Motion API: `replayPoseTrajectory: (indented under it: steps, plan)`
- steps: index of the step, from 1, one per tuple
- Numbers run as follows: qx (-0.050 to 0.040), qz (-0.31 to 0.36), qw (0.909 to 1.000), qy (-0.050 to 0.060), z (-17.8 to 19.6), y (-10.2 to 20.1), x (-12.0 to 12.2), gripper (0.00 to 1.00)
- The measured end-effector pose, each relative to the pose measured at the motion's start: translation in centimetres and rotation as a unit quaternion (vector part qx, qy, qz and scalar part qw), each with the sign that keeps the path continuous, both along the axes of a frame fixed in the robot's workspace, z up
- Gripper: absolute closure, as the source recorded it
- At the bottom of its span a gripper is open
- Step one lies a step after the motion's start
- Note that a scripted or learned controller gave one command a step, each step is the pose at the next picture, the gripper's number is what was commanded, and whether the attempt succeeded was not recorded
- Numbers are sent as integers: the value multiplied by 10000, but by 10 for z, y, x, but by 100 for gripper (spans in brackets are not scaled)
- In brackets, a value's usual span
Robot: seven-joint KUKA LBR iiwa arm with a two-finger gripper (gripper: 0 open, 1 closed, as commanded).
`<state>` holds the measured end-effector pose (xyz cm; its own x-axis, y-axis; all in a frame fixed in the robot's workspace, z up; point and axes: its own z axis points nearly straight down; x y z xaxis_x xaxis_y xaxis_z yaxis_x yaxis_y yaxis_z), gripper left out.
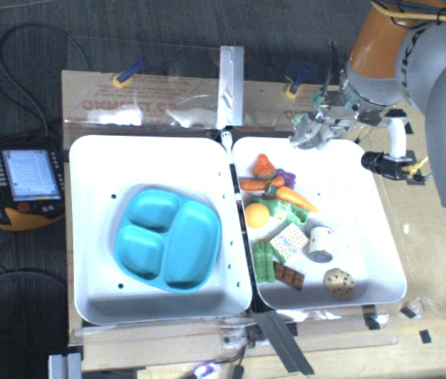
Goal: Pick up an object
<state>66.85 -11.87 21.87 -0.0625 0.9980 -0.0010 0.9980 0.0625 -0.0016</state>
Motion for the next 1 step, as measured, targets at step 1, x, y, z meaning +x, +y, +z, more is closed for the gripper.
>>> replayPoseTrajectory:
  steps: [1]
  plan:
    - [-4, 21, 10000, 5, 3, 48, 0, 100]
